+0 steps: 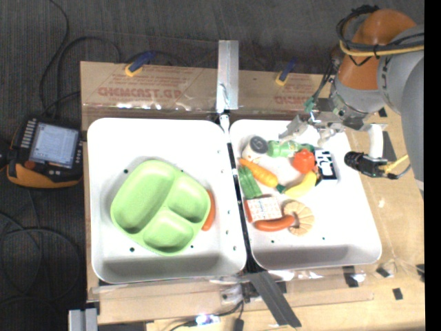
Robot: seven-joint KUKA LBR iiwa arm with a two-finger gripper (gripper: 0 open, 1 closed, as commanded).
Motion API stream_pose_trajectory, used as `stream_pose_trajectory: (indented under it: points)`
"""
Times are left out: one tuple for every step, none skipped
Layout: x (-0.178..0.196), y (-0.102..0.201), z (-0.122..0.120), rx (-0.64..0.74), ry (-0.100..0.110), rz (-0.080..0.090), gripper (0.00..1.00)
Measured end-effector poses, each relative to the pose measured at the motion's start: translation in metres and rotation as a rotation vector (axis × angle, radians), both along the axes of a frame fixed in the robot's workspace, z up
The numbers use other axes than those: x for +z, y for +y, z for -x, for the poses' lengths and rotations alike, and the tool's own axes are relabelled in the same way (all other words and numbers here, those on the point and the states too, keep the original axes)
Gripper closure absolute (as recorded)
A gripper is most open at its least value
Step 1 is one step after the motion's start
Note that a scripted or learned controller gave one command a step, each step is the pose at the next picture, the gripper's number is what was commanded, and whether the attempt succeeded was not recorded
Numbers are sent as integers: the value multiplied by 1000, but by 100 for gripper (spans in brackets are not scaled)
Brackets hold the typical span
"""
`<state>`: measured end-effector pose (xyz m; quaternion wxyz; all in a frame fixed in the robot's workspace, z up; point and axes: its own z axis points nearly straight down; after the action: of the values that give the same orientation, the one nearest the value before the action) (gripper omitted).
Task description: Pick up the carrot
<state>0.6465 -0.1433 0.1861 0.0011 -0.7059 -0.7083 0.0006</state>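
Green tray point(162, 205) fills left bin. Carrot point(258, 172) in right bin, upper-left of food pile, long axis running upper-left to lower-right. Gripper point(318, 121) hovers upper right of frame, jaws spread, nothing between. Carrot lies down-left of gripper, apart.

Two white bins point(103, 254), one green tray point(162, 205)

One fixed camera looks down at a slant on both white bins point(165, 133) from above the bench point(172, 92)
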Motion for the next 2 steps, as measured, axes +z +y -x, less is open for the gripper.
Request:
stream_pose_trajectory:
  points:
    - [-65,42,42,33,2,1,0]
    - [-97,44,46,74,-9,5,0]
